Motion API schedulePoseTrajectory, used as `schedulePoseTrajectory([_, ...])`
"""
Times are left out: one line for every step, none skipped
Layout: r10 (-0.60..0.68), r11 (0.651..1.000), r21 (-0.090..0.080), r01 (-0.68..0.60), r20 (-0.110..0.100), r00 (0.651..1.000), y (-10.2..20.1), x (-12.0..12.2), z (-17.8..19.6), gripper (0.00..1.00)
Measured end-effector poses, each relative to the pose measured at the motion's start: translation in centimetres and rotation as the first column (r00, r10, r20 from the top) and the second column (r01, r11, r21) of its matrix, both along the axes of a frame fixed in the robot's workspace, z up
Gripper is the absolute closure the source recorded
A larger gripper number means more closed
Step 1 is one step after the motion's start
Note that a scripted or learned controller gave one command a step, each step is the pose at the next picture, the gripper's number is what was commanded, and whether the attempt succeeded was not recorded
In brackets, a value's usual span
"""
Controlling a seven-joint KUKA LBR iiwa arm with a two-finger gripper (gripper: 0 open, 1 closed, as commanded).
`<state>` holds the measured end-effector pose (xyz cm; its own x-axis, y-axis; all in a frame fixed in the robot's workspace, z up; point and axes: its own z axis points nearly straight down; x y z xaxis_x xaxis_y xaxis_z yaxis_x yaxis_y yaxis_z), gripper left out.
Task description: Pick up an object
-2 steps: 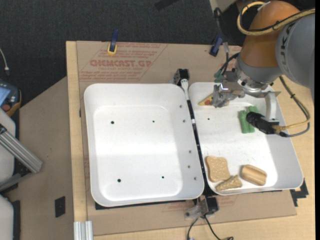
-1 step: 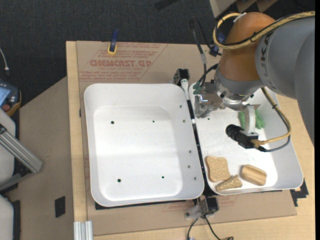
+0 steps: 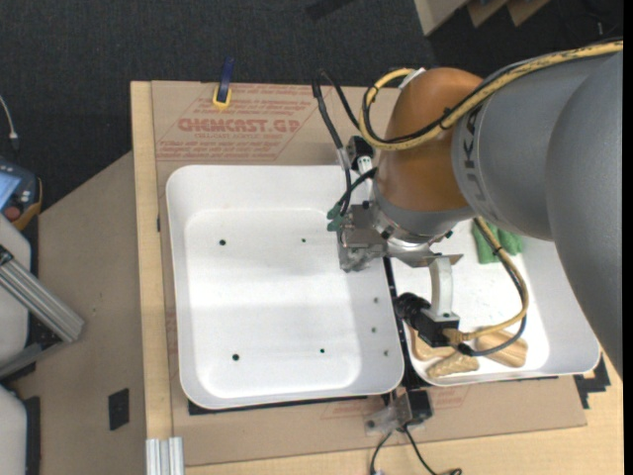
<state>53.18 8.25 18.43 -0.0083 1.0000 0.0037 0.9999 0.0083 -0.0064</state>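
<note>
The tool (image 3: 353,243) hangs over the seam where the left bin (image 3: 257,305) meets the right bin (image 3: 544,336). I cannot tell whether it is released or clenched. A green object (image 3: 489,242) and what look like tan wooden pieces (image 3: 477,352) lie in the right bin.

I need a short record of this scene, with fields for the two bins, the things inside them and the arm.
left bin: white, shallow
right bin: white, partly covered by the arm
green piece: in right bin, far side, next to the arm
tan wooden pieces: in right bin, at its near edge
arm: orange band, wrist above the border between the bins
</note>
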Motion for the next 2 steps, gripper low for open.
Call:
schedulePoseTrajectory([-0.009, 1.0, -0.003, 0.009, 0.006, 1.0, -0.53, 0.33, 1.06, 1.0])
schedulePoseTrajectory([-0.009, 1.0, -0.002, 0.009, 0.007, 1.0, -0.5, 0.38, 2.03, 1.0])
